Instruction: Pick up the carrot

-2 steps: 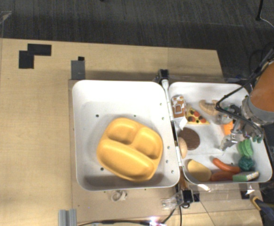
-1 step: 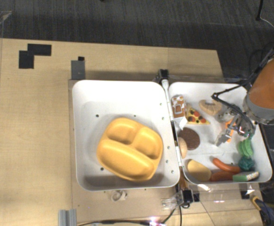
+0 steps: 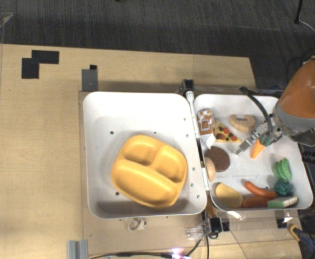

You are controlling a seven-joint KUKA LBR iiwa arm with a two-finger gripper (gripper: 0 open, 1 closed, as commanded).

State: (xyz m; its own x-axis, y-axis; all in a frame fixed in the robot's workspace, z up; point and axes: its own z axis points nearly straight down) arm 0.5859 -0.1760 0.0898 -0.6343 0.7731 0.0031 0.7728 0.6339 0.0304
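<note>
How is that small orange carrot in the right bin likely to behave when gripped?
The carrot looks like a smooth, tapered toy, so it is probably stiff and light. Its cone shape may let it slip from the claw or roll in an arc if nudged.

Carrot (image 3: pixel 257 148) in right bin (image 3: pixel 303 169)

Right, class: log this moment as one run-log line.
task: pick up carrot | carrot: right bin, at claw | grasp: unconfirmed | left bin: yellow bread

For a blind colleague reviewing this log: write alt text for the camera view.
The pincer meets the top of a small orange carrot in the right bin, among other toy foods including a red sausage. The left bin holds a large yellow bell pepper.
</note>
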